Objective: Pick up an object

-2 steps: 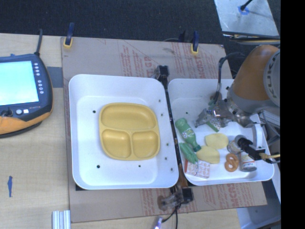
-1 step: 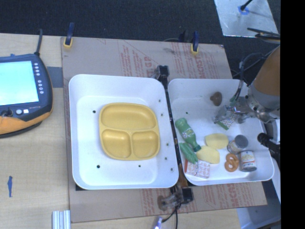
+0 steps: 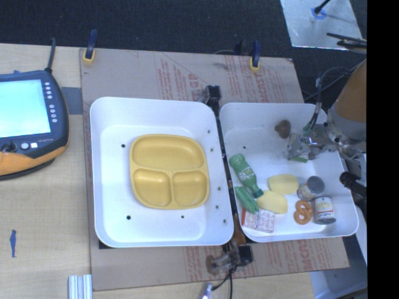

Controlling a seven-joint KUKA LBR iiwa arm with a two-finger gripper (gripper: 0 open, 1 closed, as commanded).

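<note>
My gripper (image 3: pixel 302 147) hangs low over the upper right part of the right bin (image 3: pixel 249 122), reaching in from the right edge. A small brown lump (image 3: pixel 283 128) lies just to its upper left. Below it lie two pale yellow pieces (image 3: pixel 283 183) (image 3: pixel 272 202), a grey round can (image 3: pixel 313 185), a labelled tin (image 3: pixel 323 210) and an orange ring (image 3: pixel 303 212). A green bottle (image 3: pixel 244 174) and a red-and-white packet (image 3: pixel 259 220) lie along the bin's left wall. A small green bit shows right under the gripper; whether it is held is unclear.
The left bin (image 3: pixel 112 185) holds a yellow compartment tray (image 3: pixel 169 170). A tablet-like pendant (image 3: pixel 28 117) sits on the bench at far left. Clamps (image 3: pixel 255 53) pin the cardboard sheet at the back.
</note>
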